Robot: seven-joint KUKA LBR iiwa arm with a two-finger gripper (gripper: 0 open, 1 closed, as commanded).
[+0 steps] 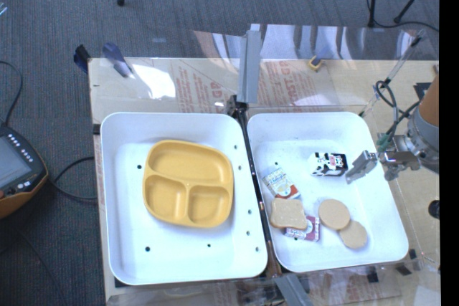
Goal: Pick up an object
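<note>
Bread slice (287, 213), two cookies (334, 213) and cartons fill the right bin (380, 222); left bin (122, 240) holds a yellow tray (189, 183); tool (361, 166) state unclear.

The grey arm with its orange band (429, 107) is cut off at the right edge, leaving just its wrist visible. The claw (360, 167) is too small and blurred to tell how its fingers stand. A red-edged flat packet (310, 229) lies mostly hidden under the tan slice of toy bread (287, 213). The print on the small white-and-red sachet (280, 183) is unreadable.
</note>
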